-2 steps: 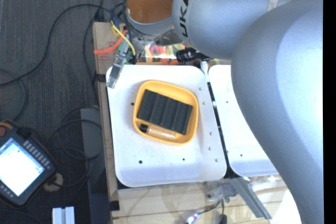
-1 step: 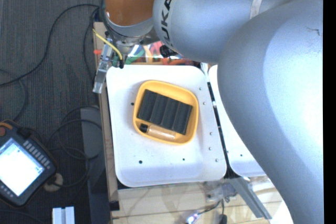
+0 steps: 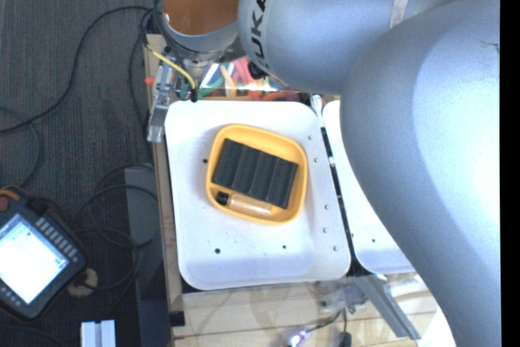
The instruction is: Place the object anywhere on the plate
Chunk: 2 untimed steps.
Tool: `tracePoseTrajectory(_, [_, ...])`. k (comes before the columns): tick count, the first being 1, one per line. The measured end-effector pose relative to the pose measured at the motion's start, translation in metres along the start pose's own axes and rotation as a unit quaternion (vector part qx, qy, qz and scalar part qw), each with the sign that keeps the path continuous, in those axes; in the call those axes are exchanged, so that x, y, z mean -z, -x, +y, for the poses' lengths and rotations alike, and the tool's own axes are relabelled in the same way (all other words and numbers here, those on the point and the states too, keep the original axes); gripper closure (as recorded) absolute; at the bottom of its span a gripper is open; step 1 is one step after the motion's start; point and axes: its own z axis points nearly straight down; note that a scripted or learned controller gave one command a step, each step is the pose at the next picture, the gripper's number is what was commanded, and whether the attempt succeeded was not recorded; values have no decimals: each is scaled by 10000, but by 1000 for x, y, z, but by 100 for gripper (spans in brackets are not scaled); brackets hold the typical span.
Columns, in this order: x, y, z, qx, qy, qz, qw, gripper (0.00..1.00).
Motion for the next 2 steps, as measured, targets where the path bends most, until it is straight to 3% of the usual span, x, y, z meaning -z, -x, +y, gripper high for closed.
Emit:
tracePoseTrajectory(1, [-7,3,0,650,-1,3,9979,0])
tracePoseTrajectory(2, [-86,1,1,248,16,20,9997,0])
